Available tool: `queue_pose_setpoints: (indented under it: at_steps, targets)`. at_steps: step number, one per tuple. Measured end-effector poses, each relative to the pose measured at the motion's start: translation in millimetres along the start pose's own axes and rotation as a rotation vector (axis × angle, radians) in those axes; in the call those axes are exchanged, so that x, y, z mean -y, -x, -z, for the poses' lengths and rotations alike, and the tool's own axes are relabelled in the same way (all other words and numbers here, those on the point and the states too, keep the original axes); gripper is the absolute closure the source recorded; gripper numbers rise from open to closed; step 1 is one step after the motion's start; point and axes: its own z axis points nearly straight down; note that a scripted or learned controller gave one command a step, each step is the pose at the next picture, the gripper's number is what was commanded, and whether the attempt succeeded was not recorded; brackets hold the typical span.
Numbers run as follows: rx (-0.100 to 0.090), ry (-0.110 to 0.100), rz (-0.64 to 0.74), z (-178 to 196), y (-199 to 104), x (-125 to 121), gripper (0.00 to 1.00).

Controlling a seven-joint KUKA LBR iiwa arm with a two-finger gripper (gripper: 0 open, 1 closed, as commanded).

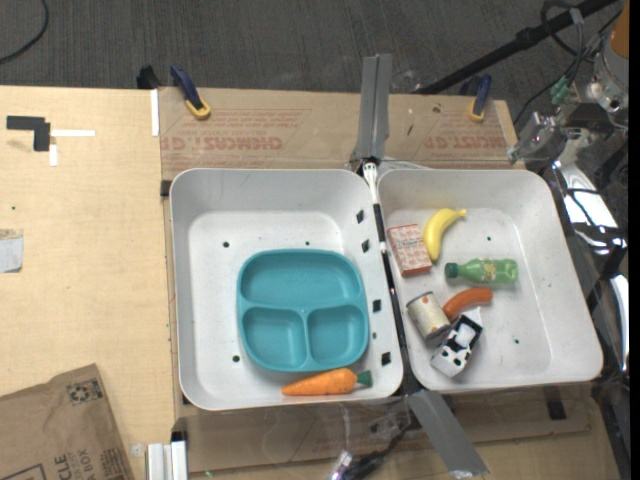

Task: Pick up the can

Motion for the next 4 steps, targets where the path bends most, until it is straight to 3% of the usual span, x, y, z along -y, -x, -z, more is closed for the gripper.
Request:
queue_pose_setpoints:
  at_steps: [1, 2, 3, 4]
  targets:
    - [0.000, 0.001, 0.047, -179.7, 0.4, 52.6, 0.00]
    - [-0.001, 0.001, -0.049, -192.3, 5.6, 102.9, 0.00]
    - [0.001, 0.003, -0.001, -191.5, 10.4, 10.4, 0.00]
    - [-0.009, -0.003, -0.014, -190.6, 27.0, -5.9, 0.00]
